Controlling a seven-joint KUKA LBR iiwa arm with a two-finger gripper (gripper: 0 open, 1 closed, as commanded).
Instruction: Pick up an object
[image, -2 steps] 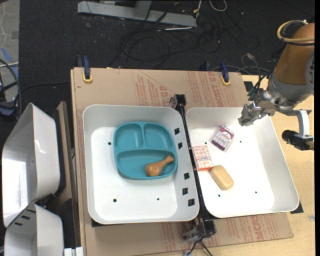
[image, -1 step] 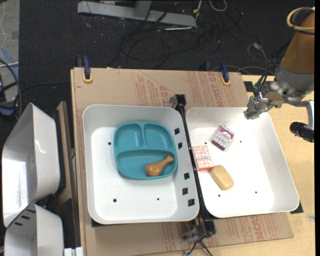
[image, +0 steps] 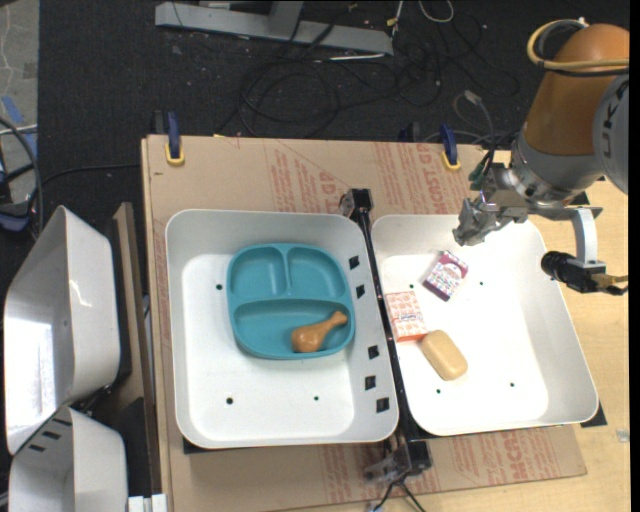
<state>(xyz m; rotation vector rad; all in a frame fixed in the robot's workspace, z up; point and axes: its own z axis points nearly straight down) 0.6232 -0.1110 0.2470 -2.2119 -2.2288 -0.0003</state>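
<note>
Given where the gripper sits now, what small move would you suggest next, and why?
Probably lower the gripper slightly down-left onto the small purple-and-white packet. It hovers over the right bin's back part, and that packet lies closest, apart from the red-and-white packet.

The arm (image: 575, 95) runs off the right edge, so its base is out of sight. The gripper (image: 470, 233) hangs over the right bin's (image: 520, 405) far end, and its fingers are too small and dark to read (open or closed, no telling). The print on the pink packet (image: 445, 274) is a blur, same for the red-and-white one (image: 405, 314). At far left, white tubs (image: 55, 310) are cut by the frame.
</note>
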